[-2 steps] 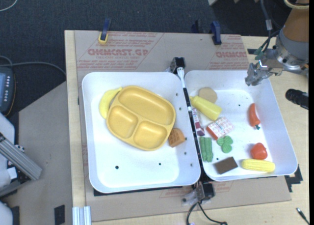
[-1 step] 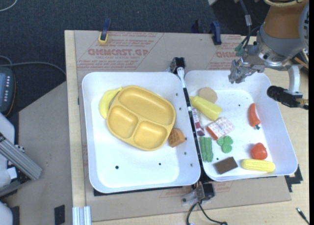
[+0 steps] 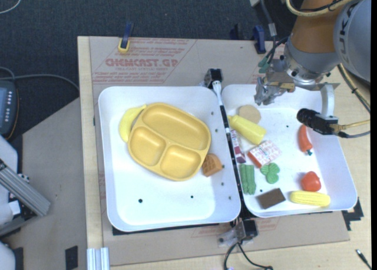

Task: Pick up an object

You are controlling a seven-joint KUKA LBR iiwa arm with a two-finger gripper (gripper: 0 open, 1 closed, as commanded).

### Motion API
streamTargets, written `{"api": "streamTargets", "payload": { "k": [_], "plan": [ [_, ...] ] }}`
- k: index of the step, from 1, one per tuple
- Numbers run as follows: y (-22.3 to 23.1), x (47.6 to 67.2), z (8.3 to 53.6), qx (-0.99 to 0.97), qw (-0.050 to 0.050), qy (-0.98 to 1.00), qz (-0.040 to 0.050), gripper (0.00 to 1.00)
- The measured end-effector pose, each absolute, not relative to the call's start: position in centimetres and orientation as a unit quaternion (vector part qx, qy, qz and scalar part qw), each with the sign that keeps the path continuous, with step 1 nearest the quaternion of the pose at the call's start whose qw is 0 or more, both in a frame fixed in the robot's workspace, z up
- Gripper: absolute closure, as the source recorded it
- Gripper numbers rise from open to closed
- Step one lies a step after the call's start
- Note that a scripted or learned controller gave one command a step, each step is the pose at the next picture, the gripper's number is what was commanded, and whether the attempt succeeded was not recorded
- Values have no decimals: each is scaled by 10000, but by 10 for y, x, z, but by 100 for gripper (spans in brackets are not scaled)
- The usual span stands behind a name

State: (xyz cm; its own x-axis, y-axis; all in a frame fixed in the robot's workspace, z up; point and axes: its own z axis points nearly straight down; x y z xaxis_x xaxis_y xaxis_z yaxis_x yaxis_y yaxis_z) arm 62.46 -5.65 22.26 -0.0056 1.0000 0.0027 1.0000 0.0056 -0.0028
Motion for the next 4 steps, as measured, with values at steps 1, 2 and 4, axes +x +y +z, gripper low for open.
{"api": "streamTargets", "payload": {
  "k": [1,2,4],
  "plan": [
    [-6,613,217,-7053,20,-7089,5,100],
    [14,611,221,-7059,7,-7083,-2,100],
    [21,609,231,-7068,2,-7074,-1,100]
  ]
}}
